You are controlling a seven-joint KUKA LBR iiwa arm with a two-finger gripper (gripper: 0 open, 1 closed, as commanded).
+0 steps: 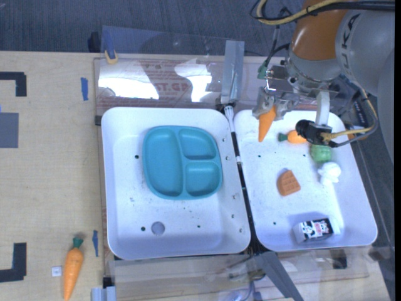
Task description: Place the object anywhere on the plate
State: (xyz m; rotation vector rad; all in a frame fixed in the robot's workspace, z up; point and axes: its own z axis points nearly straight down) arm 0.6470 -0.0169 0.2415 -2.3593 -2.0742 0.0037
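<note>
wooden bench (44,187) | two white bins | gripper (270,107) over right bin (357,224), fingers pinching orange carrot (266,124) by its top, tip hanging down | blue plate (182,162) in left bin (119,193)

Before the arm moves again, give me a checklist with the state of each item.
1. Carrot in the pincer: ok, its top sits between the fingers and it hangs tip down.
2. Carrot lifted off the right bin: cannot tell from this slanted view.
3. Blue plate ready in the left bin: ok, all three compartments are bare.
4. Path to the plate: ok, just the rims between the bins lie in the way.
5. Other items left alone: ok, the orange wedge, milk carton and green and white pieces lie apart from the carrot.
</note>
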